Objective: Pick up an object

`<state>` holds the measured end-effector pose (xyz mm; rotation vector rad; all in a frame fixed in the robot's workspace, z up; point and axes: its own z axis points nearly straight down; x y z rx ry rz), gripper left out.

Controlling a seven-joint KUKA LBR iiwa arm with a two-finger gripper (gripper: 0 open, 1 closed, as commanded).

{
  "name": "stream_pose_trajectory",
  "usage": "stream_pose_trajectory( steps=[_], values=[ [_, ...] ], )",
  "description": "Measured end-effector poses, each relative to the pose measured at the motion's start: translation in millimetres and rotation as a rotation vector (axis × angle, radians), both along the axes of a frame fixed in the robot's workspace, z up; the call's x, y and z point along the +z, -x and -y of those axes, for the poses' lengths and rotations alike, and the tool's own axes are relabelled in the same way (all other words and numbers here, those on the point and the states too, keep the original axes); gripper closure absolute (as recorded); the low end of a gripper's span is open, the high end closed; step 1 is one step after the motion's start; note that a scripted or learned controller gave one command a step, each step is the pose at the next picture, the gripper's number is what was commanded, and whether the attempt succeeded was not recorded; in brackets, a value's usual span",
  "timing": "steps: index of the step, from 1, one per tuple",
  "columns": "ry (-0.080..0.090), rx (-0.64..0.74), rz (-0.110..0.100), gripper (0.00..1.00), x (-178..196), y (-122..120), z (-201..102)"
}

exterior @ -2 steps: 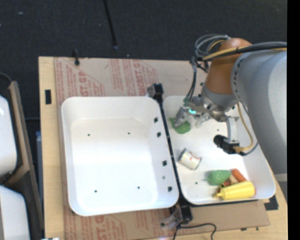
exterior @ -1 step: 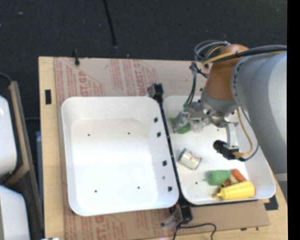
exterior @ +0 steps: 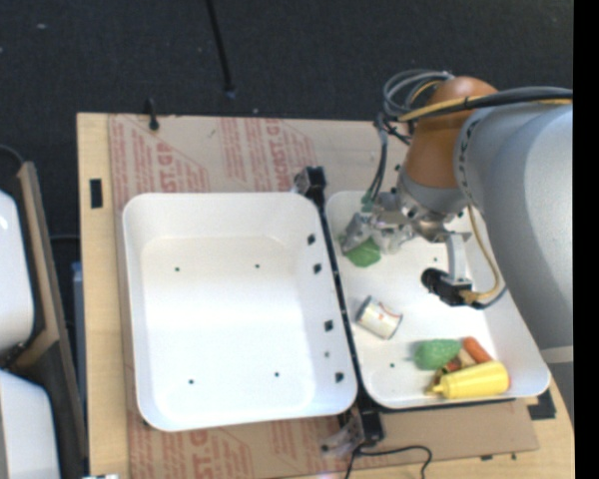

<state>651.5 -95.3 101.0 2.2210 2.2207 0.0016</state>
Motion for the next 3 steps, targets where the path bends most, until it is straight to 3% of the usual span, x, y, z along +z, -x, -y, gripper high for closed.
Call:
stream_pose_trajectory(
  steps=[1, 2, 3],
  values=[
    [0.000, -0.001, 0.001, 1.00, 11.0, -0.2, 0.9],
    [0.000, 0.000, 0.000, 0.00, 10.4, 0.1, 0.9],
    [0.001, -0.001, -0.001, 0.00, -0.5, 8.2, 6.2]
  ],
)
